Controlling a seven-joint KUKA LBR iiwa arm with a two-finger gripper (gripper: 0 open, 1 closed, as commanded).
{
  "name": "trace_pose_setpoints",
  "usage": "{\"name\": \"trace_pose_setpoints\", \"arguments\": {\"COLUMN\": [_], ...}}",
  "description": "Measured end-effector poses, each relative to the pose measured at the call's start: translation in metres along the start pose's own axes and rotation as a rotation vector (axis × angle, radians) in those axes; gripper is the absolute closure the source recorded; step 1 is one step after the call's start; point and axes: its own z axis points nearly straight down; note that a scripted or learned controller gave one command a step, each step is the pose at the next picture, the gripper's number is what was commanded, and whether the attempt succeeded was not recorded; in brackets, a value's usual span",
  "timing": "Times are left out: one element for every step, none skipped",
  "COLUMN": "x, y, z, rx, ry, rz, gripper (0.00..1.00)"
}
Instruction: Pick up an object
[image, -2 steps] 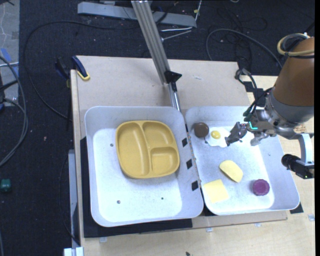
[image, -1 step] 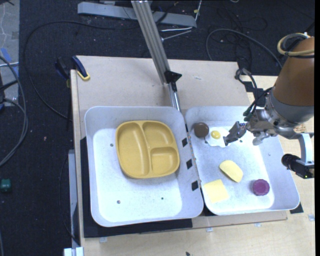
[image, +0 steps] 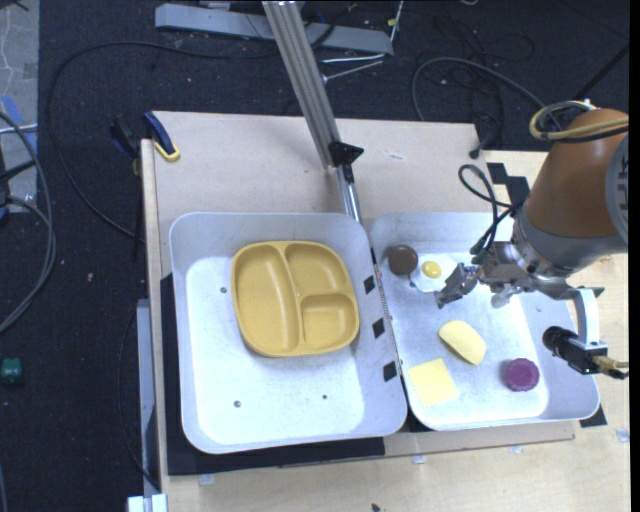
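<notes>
The yellow cheese slice (image: 432, 382) lies flat, hard to pinch; the rounded lemon-like piece (image: 463, 342) is better gripped; pincer (image: 458, 284) state cannot be told

Two bins side by side on the bench. Left bin (image: 200, 400) has a divided tray (image: 295, 297) in it, sitting toward the back. Right bin (image: 560, 410): round piece (image: 402, 260) back-left w/ the fried egg (image: 431, 269) just right of it, lemon (image: 462, 341) mid, cheese slice (image: 432, 381) front-left, small round thing (image: 520, 374) front-right.

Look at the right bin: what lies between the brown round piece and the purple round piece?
In the camera view, the yellow oval piece lies between the brown piece and the purple piece.
</notes>
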Motion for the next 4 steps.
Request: {"name": "trace_pose_setpoints", "arguments": {"x": [-0.009,-0.009,-0.010,-0.016], "y": [-0.006,-0.005,-0.002,0.002], "z": [0.055,0.106,0.092,0.047], "rx": [0.001,-0.009,-0.020,-0.010], "ry": [0.000,-0.003,-0.005,-0.002], "rz": [0.000,-0.001,0.001,-0.003], "gripper": [0.00,0.00,1.00,1.00]}}
